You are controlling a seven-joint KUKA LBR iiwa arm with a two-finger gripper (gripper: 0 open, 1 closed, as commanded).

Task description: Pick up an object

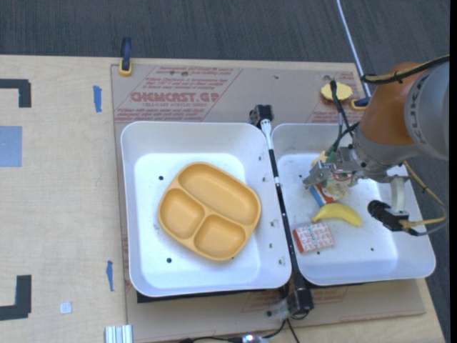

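Observation:
In the right bin (400, 259) lie a yellow banana (338, 214) and a red-and-white checked packet (313, 238) toward the bin's front left. A small multicoloured object (330, 191) sits just behind the banana. My gripper (325, 176) is low in the right bin, directly over this multicoloured object and partly hiding it. The banana is just in front of the gripper, apart from it. Nothing can be made out as lifted off the bin floor.
The left bin (139, 191) bears a yellow three-compartment plate (208, 210). A black divider rail (275, 184) runs between the two bins. A yellow disc (336, 91) lies on the board behind the right bin. The right bin's front right area is bare floor.

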